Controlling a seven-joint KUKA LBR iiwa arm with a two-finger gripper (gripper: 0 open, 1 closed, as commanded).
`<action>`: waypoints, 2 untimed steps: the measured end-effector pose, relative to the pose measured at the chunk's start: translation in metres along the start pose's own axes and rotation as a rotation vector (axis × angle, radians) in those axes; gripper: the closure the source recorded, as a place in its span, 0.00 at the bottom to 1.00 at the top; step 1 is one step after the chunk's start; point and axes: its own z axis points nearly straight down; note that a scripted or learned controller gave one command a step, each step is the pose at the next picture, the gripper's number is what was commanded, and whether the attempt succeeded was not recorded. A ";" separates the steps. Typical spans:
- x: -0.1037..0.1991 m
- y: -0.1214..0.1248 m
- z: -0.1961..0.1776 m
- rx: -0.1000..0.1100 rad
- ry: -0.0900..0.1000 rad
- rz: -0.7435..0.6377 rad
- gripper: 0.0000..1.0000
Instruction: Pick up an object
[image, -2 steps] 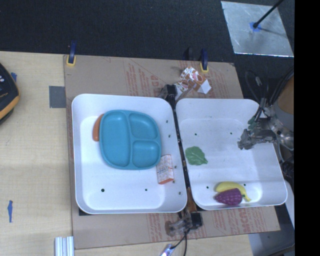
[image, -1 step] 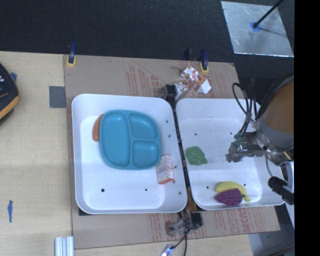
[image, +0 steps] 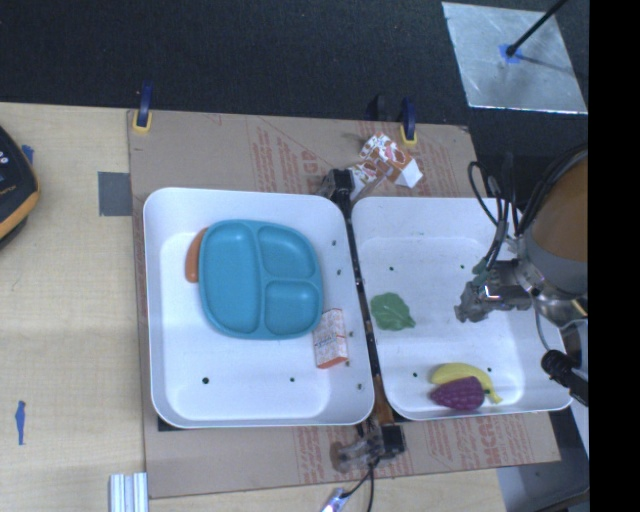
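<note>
Green leaf (image: 391, 311), banana (image: 462, 375), purple grapes (image: 458, 396) in right bin (image: 420, 225)

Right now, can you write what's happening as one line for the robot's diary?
arm: over right bin | gripper: above bin floor, holding nothing seen | nearest: green leaf | also: banana, purple grapes | left bin: blue plate

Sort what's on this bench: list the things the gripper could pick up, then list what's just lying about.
Pick candidates, in the bins:
- green leafy piece, nearest the gripper
- yellow banana
- purple grape bunch
- blue divided plate
- orange piece tucked under the plate's edge
- small carton

Lying about, outside the bins:
- crumpled wrapper
- grey tape patch
- clamps
</note>
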 end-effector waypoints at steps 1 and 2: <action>0.000 0.000 0.000 0.000 0.000 0.000 0.00; -0.060 0.045 -0.060 -0.005 0.000 0.005 0.00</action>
